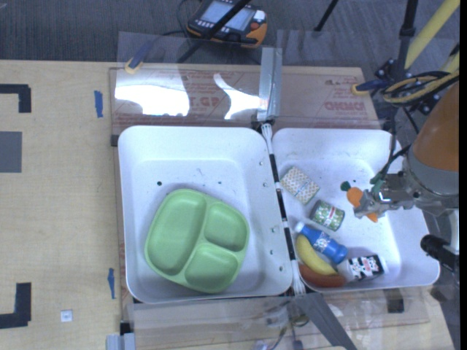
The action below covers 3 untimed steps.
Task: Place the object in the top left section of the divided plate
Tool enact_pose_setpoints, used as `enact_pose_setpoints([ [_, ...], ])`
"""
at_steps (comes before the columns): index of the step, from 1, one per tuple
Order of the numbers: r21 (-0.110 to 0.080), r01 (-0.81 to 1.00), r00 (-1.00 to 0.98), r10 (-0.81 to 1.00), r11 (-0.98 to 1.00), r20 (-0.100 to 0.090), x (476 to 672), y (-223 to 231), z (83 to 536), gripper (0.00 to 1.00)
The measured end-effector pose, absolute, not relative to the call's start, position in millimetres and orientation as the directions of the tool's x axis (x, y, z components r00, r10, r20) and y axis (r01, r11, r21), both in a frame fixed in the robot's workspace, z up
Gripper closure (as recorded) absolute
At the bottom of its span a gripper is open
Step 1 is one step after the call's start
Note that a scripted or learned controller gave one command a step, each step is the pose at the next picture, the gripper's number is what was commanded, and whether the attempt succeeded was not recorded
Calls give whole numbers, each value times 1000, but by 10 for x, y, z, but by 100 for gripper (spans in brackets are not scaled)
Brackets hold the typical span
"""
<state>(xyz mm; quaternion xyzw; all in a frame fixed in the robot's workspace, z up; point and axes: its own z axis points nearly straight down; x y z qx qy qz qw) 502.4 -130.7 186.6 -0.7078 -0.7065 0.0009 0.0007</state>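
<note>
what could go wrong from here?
1. The right bin's items are crowded: the blue bottle lies on the yellow banana, with the small green can close by, so a grasp could snag or shove a neighbour.
2. The gripper sits at a small orange item; it looks tiny and may slip.
3. The green divided plate sits across the bin walls, so a loosely held object could drop in transit.
</note>
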Motion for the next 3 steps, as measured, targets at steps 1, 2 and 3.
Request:
enact_pose_setpoints([
  [1, -2, 996, -84, 996, 84, -1, 5822, -942, 1106, 100],
  [2, -3, 997, -74, 997, 74, -1, 5664, -564, 1817, 100],
  [3, -6, 997, -72, 997, 72, 0, 5600, 6, 1815, 100],
])
